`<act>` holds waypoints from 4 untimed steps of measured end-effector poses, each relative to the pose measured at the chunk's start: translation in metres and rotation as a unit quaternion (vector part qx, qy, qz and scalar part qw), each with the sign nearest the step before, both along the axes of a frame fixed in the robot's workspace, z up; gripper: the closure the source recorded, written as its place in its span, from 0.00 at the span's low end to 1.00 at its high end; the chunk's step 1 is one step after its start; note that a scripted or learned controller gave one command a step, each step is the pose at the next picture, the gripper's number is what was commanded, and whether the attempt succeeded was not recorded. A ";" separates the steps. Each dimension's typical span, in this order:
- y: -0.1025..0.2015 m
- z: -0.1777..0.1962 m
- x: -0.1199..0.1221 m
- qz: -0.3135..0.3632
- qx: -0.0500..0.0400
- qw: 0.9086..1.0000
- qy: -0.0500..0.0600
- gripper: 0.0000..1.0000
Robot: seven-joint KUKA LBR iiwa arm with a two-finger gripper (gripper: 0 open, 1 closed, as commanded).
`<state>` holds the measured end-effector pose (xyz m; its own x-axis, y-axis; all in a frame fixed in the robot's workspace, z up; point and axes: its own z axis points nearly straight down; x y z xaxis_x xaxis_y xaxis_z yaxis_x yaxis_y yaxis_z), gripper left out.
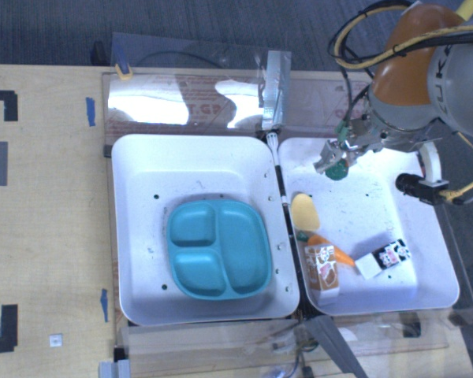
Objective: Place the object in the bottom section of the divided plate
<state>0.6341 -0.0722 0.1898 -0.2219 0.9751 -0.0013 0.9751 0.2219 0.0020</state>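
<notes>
In the camera view you see the two-finger gripper (337,161) over the right white bin's (426,286) upper left corner (I cannot tell its state). The blue divided plastic plate (219,247) sits mid-frame in the left white bin (142,172).

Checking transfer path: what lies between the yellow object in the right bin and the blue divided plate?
In the camera view, the two bins' adjoining rims lie between the yellow object and the divided plate, then bare left-bin floor.
</notes>
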 end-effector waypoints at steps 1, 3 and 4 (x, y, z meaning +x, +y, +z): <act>0.072 -0.005 -0.021 0.004 0.002 1.000 0.002 1.00; 0.123 -0.006 -0.066 -0.013 0.001 1.000 0.002 0.00; 0.125 -0.005 -0.069 -0.103 0.001 0.995 0.001 0.00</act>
